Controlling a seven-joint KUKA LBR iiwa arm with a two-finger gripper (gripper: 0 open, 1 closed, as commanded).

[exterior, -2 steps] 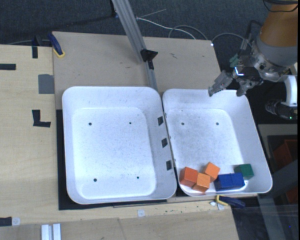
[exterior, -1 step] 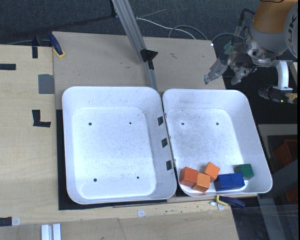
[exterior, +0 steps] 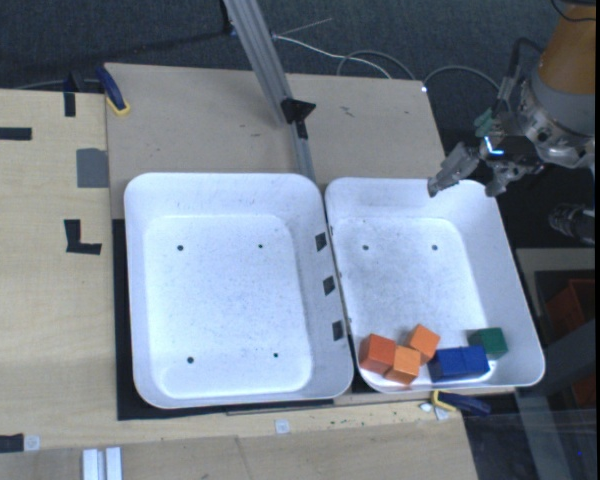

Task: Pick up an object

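Observation:
In the right bin (exterior: 480,238), along its front edge, lie three orange blocks (exterior: 380,352), a blue block (exterior: 458,364) and a small green block (exterior: 492,341), all close together. My gripper (exterior: 467,185) hangs over the back right corner of that bin, far from the blocks. It is open, and nothing is between its fingers. The grey arm with its orange band (exterior: 570,53) comes in from the upper right.
The left bin (exterior: 140,268) stands beside the right one. A slanted metal rail (exterior: 265,53) runs from the top down to the gap between the bins. Cables lie on the dark floor behind the bench.

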